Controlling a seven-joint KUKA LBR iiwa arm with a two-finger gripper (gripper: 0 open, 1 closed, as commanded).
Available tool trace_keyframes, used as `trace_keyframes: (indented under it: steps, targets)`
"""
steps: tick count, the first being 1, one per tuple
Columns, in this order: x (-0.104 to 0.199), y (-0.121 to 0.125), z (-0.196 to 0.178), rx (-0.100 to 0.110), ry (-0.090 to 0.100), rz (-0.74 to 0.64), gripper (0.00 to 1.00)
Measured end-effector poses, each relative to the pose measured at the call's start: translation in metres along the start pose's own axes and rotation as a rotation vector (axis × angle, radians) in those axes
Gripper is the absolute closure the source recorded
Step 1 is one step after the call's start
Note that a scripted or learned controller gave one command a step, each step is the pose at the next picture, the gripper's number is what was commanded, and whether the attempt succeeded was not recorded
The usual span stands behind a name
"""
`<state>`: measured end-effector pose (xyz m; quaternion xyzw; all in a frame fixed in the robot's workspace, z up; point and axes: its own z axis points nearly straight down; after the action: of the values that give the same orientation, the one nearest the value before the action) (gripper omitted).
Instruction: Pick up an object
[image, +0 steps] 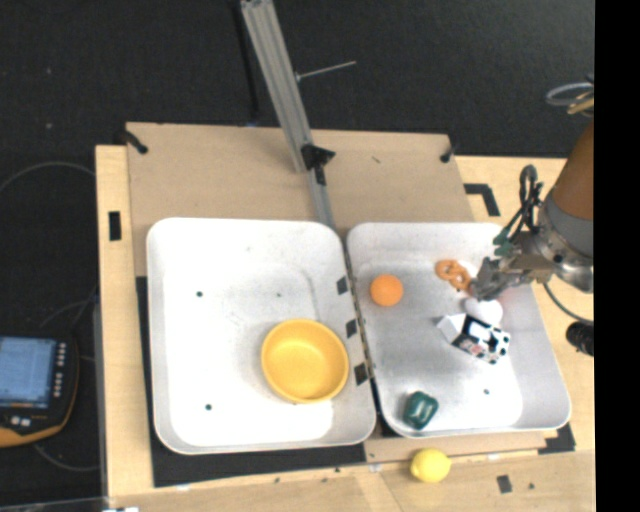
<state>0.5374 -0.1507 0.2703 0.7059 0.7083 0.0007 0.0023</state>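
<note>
The right bin (400, 250) holds an orange ball (387, 291), a small orange pretzel-shaped piece (452, 271), a white box with black and coloured marks (475, 336) and a dark green object (420, 408). A yellow bowl (304, 360) sits in the left bin (220, 270). My gripper (487, 284) hangs low over the right bin, just right of the pretzel piece and just above the white box. Nothing shows between its tips.
A yellow lemon-like object (430, 465) lies on the bench in front of the right bin. A grey metal rail (285, 90) slants up from the gap between the bins. A handheld screen (30, 385) lies off the bench at the left.
</note>
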Motion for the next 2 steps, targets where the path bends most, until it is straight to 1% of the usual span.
trace_keyframes:
  steps: [1,2]
  targets:
    - [0.038,0.021,0.002,0.002,0.001,-0.002,1.00]
    - [0.083,0.043,0.014,0.002,0.002,-0.002,1.00]
